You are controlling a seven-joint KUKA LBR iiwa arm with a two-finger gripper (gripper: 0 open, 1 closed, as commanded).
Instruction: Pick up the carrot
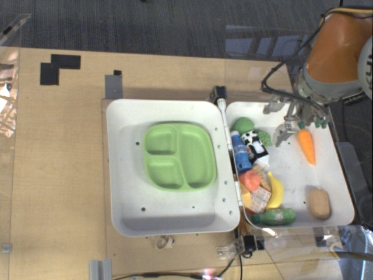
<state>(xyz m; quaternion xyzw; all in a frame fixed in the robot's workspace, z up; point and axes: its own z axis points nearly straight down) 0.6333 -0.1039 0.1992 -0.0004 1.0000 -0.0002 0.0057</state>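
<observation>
**Carrot lies loose in the right bin, gripper just beside it**

The carrot lies on the floor of the right bin, in its upper right part, with the thick orange end toward the back and the tip pointing toward the front. Nothing grips it. The gripper hangs just to its left, and from this angle I cannot tell whether the metal parts touch the carrot. The fingers stand apart with nothing between them, so the jaws are released. Above them sits the orange band of the arm, coming in from the right with black cables looped beside it.

Nearer the front right corner of the same bin rests a brown potato, well apart from the carrot. Along the left wall of the bin a heap of toys is packed together: a green round item at the back, a black-and-white figure, a blue bottle, a pink piece, a yellow banana and a dark green cucumber at the front. A small label lies on the heap near the banana; its writing is too small to read.

The left bin holds a green divided tray with three compartments.
</observation>
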